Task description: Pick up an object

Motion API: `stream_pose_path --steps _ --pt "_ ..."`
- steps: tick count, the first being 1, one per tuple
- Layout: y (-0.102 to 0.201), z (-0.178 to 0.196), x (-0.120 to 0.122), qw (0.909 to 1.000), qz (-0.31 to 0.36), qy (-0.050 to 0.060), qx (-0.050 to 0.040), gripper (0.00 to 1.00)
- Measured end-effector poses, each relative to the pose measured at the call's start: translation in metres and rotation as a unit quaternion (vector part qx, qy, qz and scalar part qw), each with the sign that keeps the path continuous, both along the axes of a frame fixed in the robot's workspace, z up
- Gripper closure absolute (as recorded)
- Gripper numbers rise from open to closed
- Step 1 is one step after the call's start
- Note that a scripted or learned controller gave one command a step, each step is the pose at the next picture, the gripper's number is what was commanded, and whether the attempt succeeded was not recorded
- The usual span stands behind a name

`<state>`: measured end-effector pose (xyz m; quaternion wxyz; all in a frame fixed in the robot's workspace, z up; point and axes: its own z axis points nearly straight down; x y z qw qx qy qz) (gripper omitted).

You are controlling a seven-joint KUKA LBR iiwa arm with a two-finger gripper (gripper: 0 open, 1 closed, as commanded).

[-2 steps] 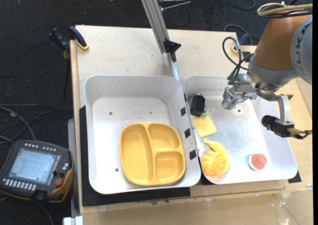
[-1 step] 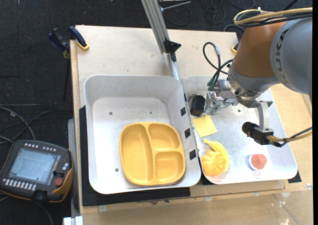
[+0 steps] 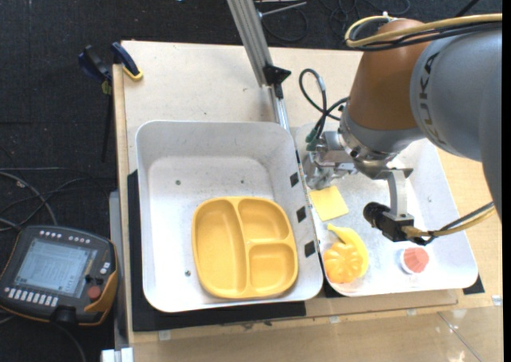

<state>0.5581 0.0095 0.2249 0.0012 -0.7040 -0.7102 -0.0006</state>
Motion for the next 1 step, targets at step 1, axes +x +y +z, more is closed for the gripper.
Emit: stream_pose_path --steps 1 --pt "0.045 -0.0041 -0.0161 1.0 0.0 0.001 -0.0006 1.0"
